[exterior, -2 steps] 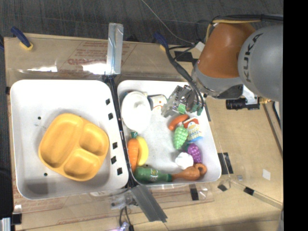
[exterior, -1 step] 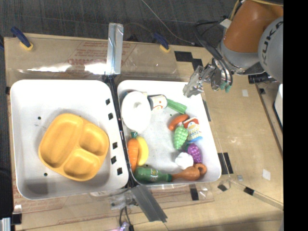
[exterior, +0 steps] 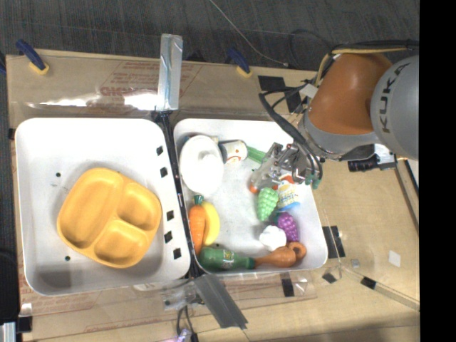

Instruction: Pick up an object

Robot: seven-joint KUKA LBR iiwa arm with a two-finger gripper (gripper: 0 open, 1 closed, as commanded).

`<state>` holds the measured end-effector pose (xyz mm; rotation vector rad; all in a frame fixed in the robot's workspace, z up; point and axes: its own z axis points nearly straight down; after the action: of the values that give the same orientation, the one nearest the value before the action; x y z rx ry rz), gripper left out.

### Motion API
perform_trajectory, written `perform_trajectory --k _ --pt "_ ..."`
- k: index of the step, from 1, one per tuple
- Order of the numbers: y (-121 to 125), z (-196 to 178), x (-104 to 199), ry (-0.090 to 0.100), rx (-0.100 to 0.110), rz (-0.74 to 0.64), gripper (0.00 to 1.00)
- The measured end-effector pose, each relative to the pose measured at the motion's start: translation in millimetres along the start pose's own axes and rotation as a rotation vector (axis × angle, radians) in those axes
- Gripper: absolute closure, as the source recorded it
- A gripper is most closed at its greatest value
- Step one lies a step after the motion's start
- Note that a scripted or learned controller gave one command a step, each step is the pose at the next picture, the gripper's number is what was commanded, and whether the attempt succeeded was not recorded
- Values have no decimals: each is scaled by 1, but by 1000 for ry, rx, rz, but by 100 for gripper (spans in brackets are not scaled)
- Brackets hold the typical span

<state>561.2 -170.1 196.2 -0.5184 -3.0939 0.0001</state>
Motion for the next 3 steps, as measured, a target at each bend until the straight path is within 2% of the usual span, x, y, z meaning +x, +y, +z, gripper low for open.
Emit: perform_trajectory --k 1,2,3 --pt "-62 39 63 1 0 241 100" --pt "-40 37 53 -2 -1 466 100" --pt "-11 36 61 3 1 650 100"
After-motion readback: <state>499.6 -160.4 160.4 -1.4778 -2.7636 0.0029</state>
